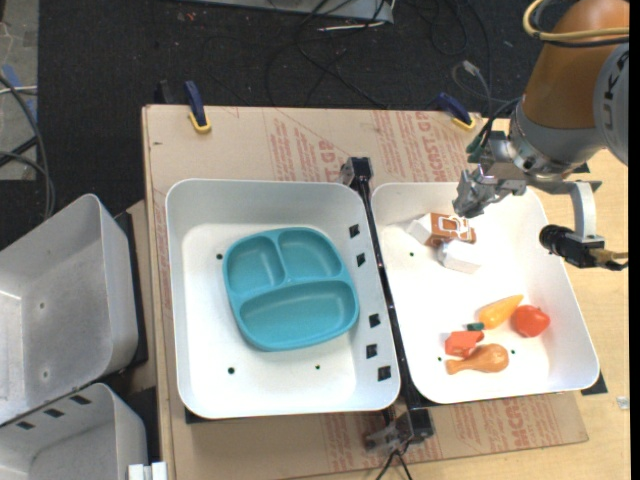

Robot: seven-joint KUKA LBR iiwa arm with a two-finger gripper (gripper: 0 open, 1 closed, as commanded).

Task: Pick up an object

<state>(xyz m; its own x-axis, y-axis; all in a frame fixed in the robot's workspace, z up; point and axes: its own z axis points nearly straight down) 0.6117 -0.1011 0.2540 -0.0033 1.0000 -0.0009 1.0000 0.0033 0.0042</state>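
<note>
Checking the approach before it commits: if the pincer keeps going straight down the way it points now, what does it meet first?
Most likely the small orange-and-white box, lying right under the pincer in the right bin, with a white block just beyond it. The height above the box is unclear from this slanted view.

The 2 white bins (270, 203) look like smooth moulded plastic with a faint sheen. The teal divided plate (290, 288) is matt, smooth plastic. The surface (260, 138) is raw brown cardboard with printed red lettering. The toy foods, an orange drumstick (478, 361) and a red tomato (530, 320), appear glossy plastic. The arm's orange band (575, 58) is smooth and shiny.
</note>
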